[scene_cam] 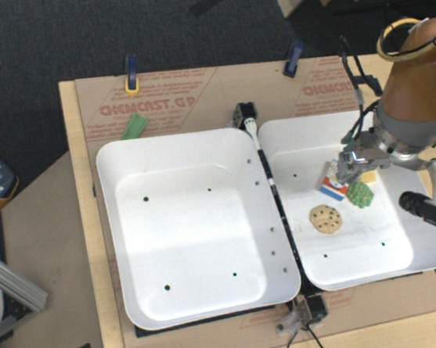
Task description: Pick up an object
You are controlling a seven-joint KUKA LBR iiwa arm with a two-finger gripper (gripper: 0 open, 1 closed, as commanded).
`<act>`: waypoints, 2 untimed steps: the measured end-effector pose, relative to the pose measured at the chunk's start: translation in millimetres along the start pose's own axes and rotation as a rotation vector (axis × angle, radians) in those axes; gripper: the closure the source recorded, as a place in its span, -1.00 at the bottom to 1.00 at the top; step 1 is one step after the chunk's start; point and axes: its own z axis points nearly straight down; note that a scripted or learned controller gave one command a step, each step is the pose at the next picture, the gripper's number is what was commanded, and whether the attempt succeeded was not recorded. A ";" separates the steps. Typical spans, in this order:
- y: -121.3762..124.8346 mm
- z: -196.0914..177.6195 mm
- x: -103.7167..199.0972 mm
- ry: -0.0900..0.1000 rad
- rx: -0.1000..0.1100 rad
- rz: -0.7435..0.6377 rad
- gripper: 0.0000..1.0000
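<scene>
Nearest the lens, the cookie [326, 218] lay toward the right bin's [317, 271] front edge. Whether the gripper [349, 167] was apart or together could not be told; it hung over a red-white-blue item [331, 189], beside a green object [360, 193].

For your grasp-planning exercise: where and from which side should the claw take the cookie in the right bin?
Grip the cookie across its round rim, coming straight down from above. It lies flat on the right bin floor, apart from the green item, so probably any opposing pair of edge points would serve.
</scene>
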 end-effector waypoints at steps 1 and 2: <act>5.2 -7.6 65.3 0.004 0.001 -0.010 1.00; 3.2 -53.1 115.7 0.004 -0.001 -0.009 1.00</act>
